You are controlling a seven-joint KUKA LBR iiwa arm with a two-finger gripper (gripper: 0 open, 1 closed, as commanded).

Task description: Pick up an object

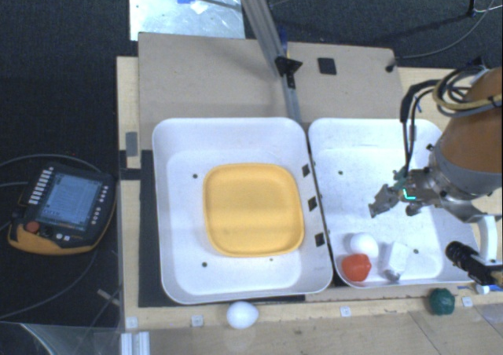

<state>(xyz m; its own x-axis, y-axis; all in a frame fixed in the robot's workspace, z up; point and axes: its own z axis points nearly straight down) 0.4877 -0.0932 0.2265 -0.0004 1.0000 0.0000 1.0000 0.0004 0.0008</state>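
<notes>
In the right bin (354,157), three small objects lie near the front edge: a red rounded piece (356,268), a white ball (362,245) just behind it, and a white blocky piece (395,258) to their right. My gripper (383,203) hangs over the middle of that bin, a little behind and to the right of the white ball, with nothing visibly held. The arm's orange band (475,137) rises on the right.
The left bin (177,188) holds a yellow square plate (254,208). On the bench in front of the bins lie a white egg shape (242,315) and a green ball (442,301). A teach pendant (59,214) sits far left. A metal pole (263,20) slants in behind the bins.
</notes>
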